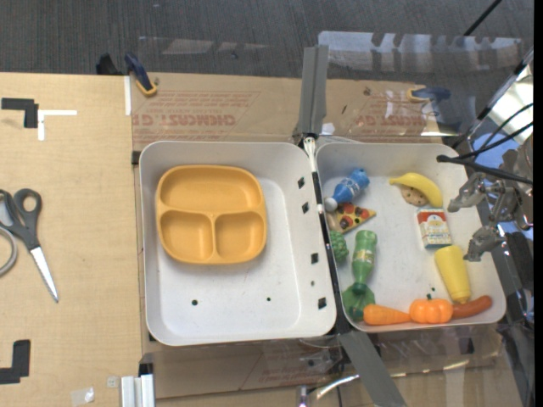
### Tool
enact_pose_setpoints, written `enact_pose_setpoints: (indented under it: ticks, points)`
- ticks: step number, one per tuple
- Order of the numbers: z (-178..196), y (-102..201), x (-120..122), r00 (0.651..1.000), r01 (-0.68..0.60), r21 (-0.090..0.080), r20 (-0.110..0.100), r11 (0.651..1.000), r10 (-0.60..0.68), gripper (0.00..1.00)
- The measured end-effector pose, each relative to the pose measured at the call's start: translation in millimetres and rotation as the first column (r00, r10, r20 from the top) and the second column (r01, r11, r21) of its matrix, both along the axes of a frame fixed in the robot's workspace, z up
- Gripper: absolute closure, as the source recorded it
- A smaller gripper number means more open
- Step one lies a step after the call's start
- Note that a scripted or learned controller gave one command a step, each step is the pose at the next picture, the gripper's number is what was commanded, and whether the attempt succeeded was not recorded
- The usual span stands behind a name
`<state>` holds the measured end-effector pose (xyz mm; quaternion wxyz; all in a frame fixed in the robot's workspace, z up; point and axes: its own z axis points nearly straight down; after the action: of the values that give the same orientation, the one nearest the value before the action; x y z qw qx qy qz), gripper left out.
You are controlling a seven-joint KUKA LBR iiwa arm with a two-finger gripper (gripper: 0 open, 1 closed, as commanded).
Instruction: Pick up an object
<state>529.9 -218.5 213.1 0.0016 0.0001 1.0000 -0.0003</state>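
Observation:
My gripper (pixel 475 221) hovers at the right bin's (pixel 399 155) right edge, open, with nothing between its fingers. It is just right of a small white and red carton (pixel 433 228) and above a yellow bottle (pixel 453 273). The right bin also holds a banana (pixel 417 186), a blue toy (pixel 349 185), a pizza slice (pixel 353 217), a green bottle (pixel 363 258), a carrot (pixel 386 315), an orange pumpkin (pixel 430 310) and a red sausage (pixel 473 306).
A yellow divided plate (pixel 212 214) lies in the left bin (pixel 254 312). Scissors (pixel 30 237) rest on the bench at far left. A blue clip (pixel 141 75) sits on the cardboard behind the bins. A grey divider (pixel 313 91) runs between the bins.

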Motion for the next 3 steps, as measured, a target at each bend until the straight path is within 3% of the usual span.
enact_pose_setpoints:
  ticks: [1, 2, 3]
  points:
    - [-112.7, -4.1, 35.1, 0.99, 0.14, -0.002, 0.014, 0.99, -0.14, 0.0]
    - [-111.7, -3.7, 108.0, 0.995, 0.1, -0.003, 0.018, 0.995, -0.1, 0.0]
    - [-111.3, 18.4, 118.8, 0.985, 0.171, -0.003, 0.014, 0.985, -0.171, 0.0]
